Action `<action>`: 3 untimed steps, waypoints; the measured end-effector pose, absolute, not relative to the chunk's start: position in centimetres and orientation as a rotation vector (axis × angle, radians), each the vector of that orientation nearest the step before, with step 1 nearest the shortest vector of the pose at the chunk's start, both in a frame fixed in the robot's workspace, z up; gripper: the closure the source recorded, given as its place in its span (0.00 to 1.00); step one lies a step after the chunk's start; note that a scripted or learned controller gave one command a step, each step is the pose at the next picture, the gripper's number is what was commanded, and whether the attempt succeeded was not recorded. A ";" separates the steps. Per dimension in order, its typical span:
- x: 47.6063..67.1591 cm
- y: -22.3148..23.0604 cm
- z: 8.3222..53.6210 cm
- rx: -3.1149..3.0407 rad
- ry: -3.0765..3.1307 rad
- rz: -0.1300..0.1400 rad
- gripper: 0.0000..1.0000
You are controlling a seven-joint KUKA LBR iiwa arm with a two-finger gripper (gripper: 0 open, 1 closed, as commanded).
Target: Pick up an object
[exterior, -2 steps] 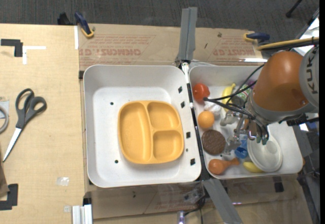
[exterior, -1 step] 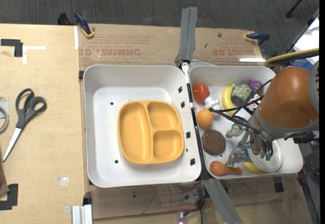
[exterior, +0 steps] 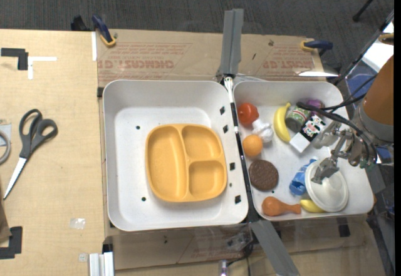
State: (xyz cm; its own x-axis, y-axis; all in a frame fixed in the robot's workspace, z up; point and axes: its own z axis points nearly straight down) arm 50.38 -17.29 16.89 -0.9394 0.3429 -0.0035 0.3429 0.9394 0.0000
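A pair of scissors [exterior: 28,140] lies on the wooden bench [exterior: 50,206] at far left. Next, the left bin [exterior: 119,206] holds a yellow divided tray [exterior: 186,162]. The right bin [exterior: 357,203] is crowded: a red tomato [exterior: 247,112], an orange [exterior: 252,145], a brown cookie [exterior: 264,174], an orange drumstick toy [exterior: 280,207], a banana [exterior: 282,123], a blue item [exterior: 299,181] and a white bowl [exterior: 330,192] at the near right. The gripper [exterior: 326,168] hangs over the bowl's upper-left rim, one finger seemingly touching it; the jaws look narrowly parted, with nothing visibly between them. The bowl is probably light, stiff and slick, best pinched across its thin rim.
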 end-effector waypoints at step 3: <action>55.4 -10.1 9.4 0.783 3.037 0.001 0.00</action>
